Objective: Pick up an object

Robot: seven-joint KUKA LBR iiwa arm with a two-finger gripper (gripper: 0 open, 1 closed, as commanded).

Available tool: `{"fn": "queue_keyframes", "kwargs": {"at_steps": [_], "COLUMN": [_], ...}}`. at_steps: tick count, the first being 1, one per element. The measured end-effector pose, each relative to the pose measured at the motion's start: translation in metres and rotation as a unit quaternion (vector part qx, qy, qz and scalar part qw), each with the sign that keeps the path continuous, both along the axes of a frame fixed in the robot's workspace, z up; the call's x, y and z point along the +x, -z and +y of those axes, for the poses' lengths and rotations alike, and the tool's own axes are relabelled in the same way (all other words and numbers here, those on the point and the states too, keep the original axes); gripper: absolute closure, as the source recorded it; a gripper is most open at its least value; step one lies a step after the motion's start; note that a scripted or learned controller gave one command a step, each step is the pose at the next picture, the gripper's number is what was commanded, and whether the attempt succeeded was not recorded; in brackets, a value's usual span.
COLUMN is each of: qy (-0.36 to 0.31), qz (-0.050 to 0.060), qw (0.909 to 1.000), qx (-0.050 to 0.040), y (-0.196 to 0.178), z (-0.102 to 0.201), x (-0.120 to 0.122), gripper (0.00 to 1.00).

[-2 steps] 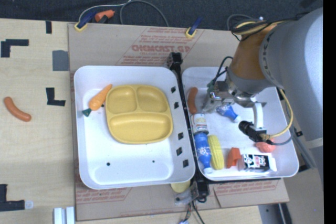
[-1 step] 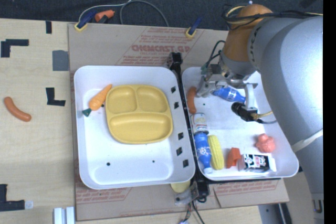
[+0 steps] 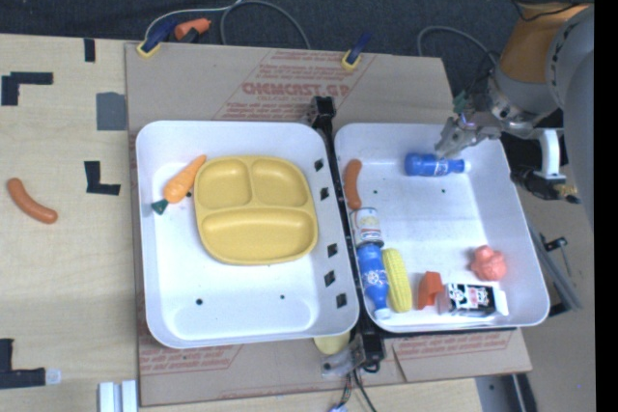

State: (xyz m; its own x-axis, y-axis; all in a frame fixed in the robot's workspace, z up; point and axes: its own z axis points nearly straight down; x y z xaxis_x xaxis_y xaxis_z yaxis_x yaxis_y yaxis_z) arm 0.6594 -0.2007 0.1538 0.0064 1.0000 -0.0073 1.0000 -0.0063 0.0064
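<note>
My gripper (image 3: 458, 140) hangs over the far part of the right bin (image 3: 512, 207), just above and to the right of a blue cylinder-like object (image 3: 433, 165) lying on its side. It looks very close to that object's right end, but I cannot tell whether they touch. Along the right bin's left wall lie a sausage (image 3: 353, 183), a small can (image 3: 367, 227) and a blue bottle (image 3: 373, 277). A corn cob (image 3: 397, 278), an orange-red piece (image 3: 429, 289), a black-and-white carton (image 3: 476, 298) and a pink lump (image 3: 488, 262) sit near the front.
The left bin (image 3: 154, 285) holds a yellow divided plate (image 3: 257, 209) and a carrot (image 3: 182, 181). Another sausage (image 3: 32, 201) lies on the bench far left. Clamps (image 3: 179, 32) hold the cardboard at the back. Bare floor shows in the middle of the right bin.
</note>
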Motion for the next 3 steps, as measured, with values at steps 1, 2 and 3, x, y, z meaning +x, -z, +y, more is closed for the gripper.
{"fn": "queue_keyframes", "kwargs": {"at_steps": [1,2,3], "qy": [-0.007,0.0,-0.004], "qz": [0.005,0.003,0.006], "qw": [0.9999,1.0,1.0], "qx": [0.0058,0.0007,0.0059], "y": [0.015,0.026,-0.003], "z": [0.098,-0.031,0.054], "x": [-0.036,-0.007,-0.125], "gripper": [0.0,0.0,0.0]}}
